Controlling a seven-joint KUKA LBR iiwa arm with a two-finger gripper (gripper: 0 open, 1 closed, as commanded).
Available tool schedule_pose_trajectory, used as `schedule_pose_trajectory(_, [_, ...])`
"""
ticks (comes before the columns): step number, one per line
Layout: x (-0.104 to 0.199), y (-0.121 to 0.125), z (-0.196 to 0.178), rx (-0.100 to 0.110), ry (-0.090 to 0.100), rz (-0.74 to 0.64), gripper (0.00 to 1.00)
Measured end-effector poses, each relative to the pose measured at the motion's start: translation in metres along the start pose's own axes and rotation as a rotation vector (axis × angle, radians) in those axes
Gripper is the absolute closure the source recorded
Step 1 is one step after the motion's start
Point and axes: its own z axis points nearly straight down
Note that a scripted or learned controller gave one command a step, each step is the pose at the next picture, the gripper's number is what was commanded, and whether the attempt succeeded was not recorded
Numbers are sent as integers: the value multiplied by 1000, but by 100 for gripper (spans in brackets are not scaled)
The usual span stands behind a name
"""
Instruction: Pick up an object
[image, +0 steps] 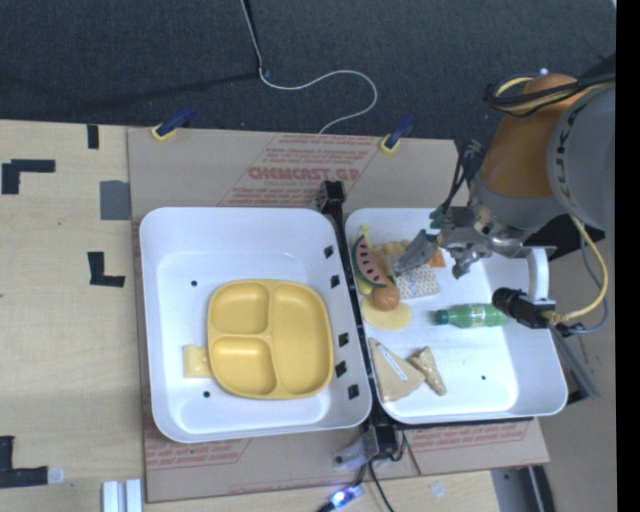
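Two bins (160, 330) sitting side by side; we are hovering tool (432, 252), prongs spread, empty, over right bin's toy food, near watermelon slice (371, 262), seeking target.

You can't tell whether the gripper (437, 257) grips anything, its arm (560, 150) is cut off at the right edge, and the tray (270, 338) hides part of 1 pale block (195, 360).
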Motion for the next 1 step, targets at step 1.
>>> schedule_pose_trajectory(1, [0,3,-9,-14,-1,-3,0])
